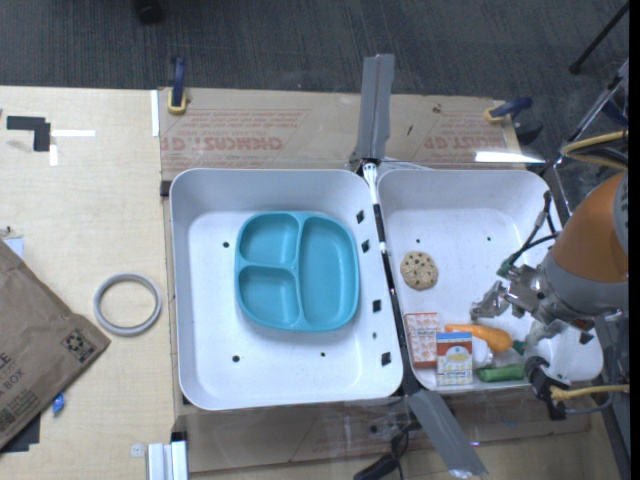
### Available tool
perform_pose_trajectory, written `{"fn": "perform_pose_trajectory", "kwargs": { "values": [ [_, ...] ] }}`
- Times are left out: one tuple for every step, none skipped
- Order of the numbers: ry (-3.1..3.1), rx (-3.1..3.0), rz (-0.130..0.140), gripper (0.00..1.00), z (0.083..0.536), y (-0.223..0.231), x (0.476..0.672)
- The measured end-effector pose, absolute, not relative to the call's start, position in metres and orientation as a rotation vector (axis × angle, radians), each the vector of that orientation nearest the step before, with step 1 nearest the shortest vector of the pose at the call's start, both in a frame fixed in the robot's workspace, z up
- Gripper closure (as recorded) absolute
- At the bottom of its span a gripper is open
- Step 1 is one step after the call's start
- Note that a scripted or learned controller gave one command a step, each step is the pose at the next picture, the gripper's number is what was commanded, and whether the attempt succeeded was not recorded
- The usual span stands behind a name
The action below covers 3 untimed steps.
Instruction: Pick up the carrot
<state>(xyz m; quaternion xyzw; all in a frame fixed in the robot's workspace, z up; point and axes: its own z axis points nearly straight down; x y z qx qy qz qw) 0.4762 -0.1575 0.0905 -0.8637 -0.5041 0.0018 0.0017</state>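
The carrot (482, 335) still lay in the right bin (455, 203), near its front edge, so the job was not done. It looked smooth, orange and long, with a rounded tip. The gripper (505, 298) hung just above and beside it, toward the bin's right edge. I could not tell if it was open or closed. A small juice box (454, 357) sat just beside the carrot. A round bumpy cookie (419, 269) lay in the middle. A shiny blue plate (298, 270) sat in the left bin (200, 298).
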Motion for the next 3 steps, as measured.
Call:
{"fn": "perform_pose_trajectory", "kwargs": {
  "values": [
    [-1.704,-2.643,0.005,0.0,0.091,-0.136,0.477],
    [-1.703,-2.643,0.007,1.0,0.1,-0.137,0.477],
    [-1.703,-2.641,0.01,1.0,0.108,-0.138,0.477]
  ]
}}
